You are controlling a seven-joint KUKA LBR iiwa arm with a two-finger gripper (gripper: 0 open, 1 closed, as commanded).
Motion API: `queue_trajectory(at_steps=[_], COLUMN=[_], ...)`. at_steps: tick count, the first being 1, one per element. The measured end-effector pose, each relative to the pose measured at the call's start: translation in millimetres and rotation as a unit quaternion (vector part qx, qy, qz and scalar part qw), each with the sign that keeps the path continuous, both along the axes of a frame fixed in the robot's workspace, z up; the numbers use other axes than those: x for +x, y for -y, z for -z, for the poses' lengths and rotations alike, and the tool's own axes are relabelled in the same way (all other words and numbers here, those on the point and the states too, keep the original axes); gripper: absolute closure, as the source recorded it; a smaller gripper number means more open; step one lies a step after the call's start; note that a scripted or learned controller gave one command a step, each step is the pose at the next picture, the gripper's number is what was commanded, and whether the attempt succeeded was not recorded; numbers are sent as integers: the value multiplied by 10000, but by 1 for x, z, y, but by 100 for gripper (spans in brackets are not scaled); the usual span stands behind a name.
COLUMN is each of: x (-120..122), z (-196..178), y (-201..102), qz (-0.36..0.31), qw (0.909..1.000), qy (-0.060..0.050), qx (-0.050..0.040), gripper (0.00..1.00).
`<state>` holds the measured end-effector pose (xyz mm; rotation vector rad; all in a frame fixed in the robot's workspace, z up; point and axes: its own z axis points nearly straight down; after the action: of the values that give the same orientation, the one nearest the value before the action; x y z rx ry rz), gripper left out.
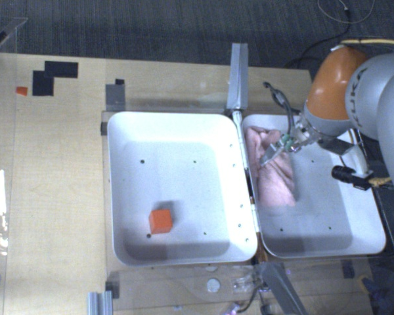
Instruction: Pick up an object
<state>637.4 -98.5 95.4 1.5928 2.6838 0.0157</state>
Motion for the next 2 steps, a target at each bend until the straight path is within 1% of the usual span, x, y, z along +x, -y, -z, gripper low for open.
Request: queue_trajectory(at_steps=[1,2], x=[5,-42], z=[0,0], y=[-3,-3], qz=[-233,-1063], qw=[9997,9943], qy=[-5,25], qx=[-17,-29], gripper=[0,0])
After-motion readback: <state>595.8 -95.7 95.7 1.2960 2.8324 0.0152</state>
